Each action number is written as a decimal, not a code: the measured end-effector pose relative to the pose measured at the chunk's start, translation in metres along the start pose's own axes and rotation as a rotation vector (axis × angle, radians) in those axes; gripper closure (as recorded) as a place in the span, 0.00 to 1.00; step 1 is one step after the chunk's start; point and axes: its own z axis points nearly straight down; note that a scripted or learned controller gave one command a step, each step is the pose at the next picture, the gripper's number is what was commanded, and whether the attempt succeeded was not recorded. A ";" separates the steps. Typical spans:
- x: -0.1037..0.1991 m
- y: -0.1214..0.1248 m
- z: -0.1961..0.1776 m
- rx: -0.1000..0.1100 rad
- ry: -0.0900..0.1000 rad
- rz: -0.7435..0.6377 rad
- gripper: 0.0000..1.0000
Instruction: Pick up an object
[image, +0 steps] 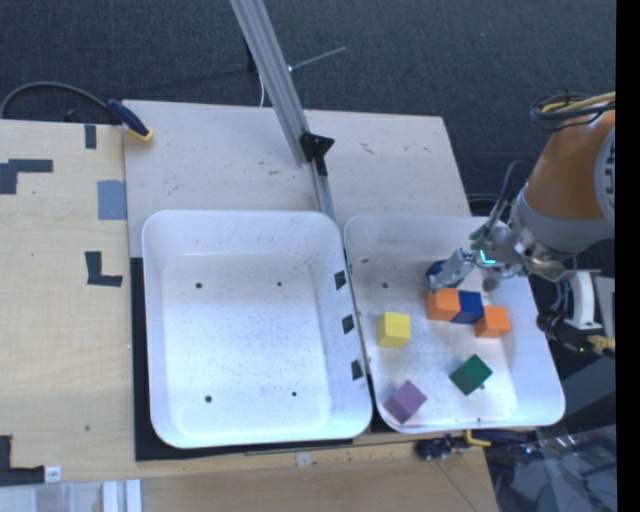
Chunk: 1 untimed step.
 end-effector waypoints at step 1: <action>0.000 0.001 -0.003 -0.005 -0.002 -0.002 0.00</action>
